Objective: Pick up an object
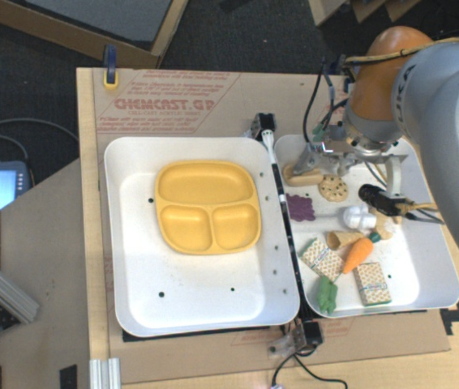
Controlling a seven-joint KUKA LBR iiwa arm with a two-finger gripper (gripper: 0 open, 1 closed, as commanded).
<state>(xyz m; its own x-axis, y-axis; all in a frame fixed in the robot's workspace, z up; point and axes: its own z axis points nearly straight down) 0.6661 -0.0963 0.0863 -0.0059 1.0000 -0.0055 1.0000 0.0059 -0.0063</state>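
Fingers of the gripper (332,159) are masked by the wrist, spread impossible to tell, above the cluttered bin (421,267); best centre over the cookie (334,188) just beside, apparently unobstructed, before descending.

The brown board (165,108) bears red print reading "CHEMCAST GP".
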